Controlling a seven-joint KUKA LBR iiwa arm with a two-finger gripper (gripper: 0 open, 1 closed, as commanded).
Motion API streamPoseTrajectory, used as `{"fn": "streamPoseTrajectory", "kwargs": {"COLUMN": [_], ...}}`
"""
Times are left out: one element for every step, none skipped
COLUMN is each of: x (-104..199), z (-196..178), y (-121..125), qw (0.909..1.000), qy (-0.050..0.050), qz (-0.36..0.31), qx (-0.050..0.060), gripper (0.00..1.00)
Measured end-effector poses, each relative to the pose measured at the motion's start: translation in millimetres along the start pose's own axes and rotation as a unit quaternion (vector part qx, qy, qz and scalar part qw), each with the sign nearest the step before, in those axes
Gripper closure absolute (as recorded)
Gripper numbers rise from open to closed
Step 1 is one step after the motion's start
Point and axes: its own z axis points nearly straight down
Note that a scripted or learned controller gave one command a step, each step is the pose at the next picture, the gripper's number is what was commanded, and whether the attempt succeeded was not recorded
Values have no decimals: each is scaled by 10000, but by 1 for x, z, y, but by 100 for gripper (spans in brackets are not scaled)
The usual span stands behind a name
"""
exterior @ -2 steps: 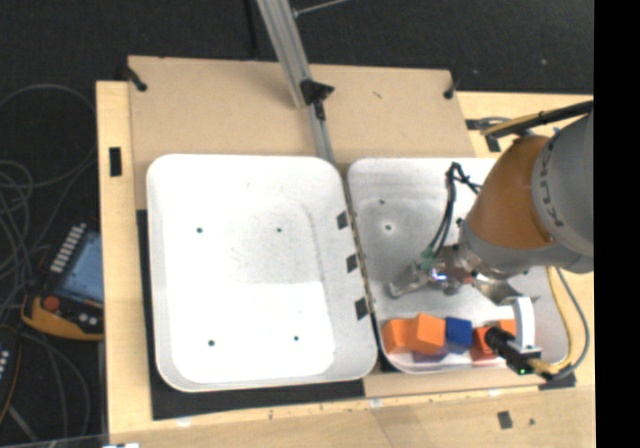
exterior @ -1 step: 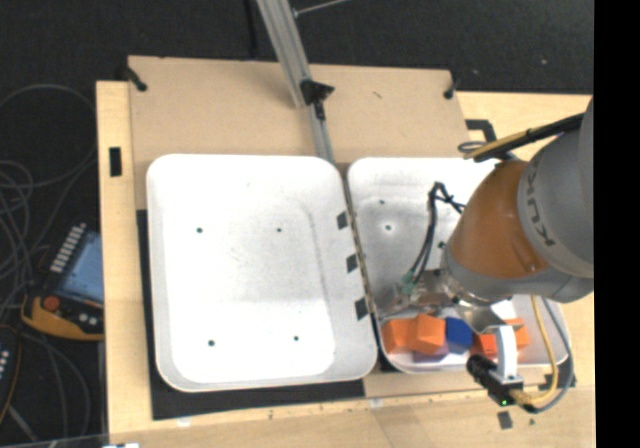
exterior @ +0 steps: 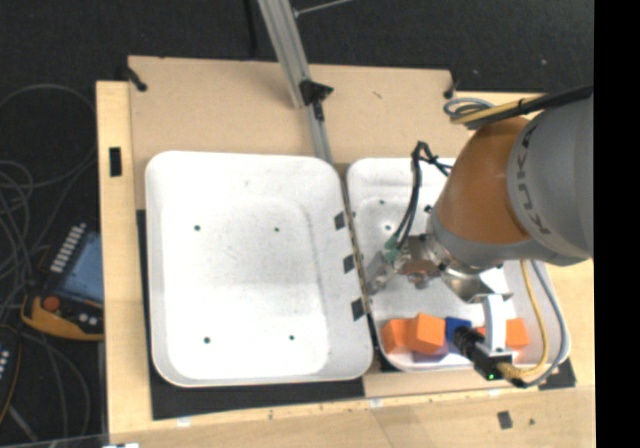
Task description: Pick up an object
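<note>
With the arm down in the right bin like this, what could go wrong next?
1. The gripper sits close to the bin wall near the divider, so it may scrape the wall.
2. The orange block lies farther toward the near end, apart from the gripper, so closing here would probably catch nothing.
3. The blocks are crowded together at that end with a blue piece, so a grasp may push them instead.

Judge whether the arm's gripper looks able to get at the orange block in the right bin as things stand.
Probably yes: the orange block lies uncovered near the right bin's front edge, and the gripper is just above it in the picture, with nothing between them.
</note>
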Motion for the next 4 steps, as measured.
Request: {"fn": "streamPoseTrajectory", "kwargs": {"x": [0,0,0,0], "z": [1,1,1,1], "y": [1,1,1,1], "qw": [10000,10000,10000,10000], "qy": [-10,-11,-12,-13], "qz": [15,31,42,53], "qx": [-30,-31,-32,-33], "gripper": [0,0,0,0]}}
